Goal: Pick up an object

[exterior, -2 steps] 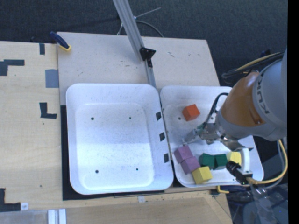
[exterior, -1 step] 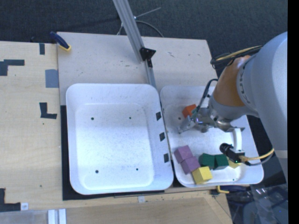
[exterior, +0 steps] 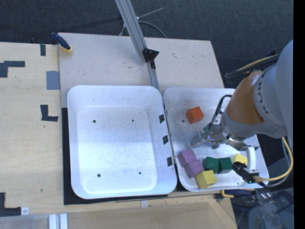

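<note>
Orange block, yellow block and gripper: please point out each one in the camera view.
Orange block (exterior: 194, 114): camera view, on its top face.
Yellow block (exterior: 206, 178): camera view, on its top face.
Gripper (exterior: 206, 138): camera view, at its tips, above the right bin floor.

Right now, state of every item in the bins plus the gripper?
gripper: down in the right bin, above the blocks; open or shut unclear
orange block: loose on the bin floor, apart from the rest
purple blocks: two, touching each other
green block: lying flat, beside the purple ones
yellow block: near the bin's front rim
left bin: upright, level
</note>
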`<state>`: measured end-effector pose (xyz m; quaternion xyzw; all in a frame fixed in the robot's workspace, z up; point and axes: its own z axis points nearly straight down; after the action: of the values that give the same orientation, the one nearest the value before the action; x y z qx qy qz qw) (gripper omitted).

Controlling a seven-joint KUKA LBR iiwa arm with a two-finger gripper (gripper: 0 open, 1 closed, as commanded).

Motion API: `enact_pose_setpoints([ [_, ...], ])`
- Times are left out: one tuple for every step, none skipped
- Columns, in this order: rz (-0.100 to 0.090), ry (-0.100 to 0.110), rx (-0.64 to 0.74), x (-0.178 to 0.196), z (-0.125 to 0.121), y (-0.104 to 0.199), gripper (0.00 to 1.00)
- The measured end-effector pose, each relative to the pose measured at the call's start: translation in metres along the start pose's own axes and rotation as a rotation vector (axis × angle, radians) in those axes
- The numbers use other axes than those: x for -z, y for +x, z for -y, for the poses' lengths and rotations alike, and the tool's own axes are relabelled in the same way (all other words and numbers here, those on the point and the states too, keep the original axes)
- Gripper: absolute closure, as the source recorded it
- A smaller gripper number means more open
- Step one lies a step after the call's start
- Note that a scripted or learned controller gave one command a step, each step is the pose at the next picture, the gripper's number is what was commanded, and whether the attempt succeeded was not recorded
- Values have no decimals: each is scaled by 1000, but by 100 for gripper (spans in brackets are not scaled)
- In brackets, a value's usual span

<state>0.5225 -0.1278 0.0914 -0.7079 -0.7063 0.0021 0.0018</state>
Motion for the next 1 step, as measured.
enact_pose_setpoints([
  [-1,-1,3,10,-2,2,100],
])
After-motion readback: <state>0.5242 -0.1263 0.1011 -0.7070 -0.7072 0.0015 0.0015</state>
